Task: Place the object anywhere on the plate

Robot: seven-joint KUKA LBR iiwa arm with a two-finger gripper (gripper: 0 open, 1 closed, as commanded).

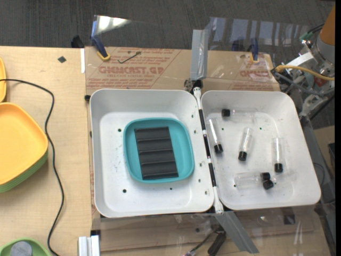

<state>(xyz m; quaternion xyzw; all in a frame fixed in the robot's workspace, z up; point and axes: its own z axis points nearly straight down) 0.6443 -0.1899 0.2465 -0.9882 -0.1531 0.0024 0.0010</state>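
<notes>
Camera view: left bin (106, 196) holding a teal plate (184, 153) with a dark ribbed insert (155, 152). The right bin (298, 191) contains clear tubes with black caps: one (214, 136) by the divider, one (244, 143) mid-bin, one (277, 154) to the right, one (253, 181) lying near the front wall. The arm (325, 47) stands at the upper right, apart from all tubes; the state of its tool cannot be told. A sound pick would favour the mid-bin tube, clear of walls, gripped across its narrow axis.
</notes>
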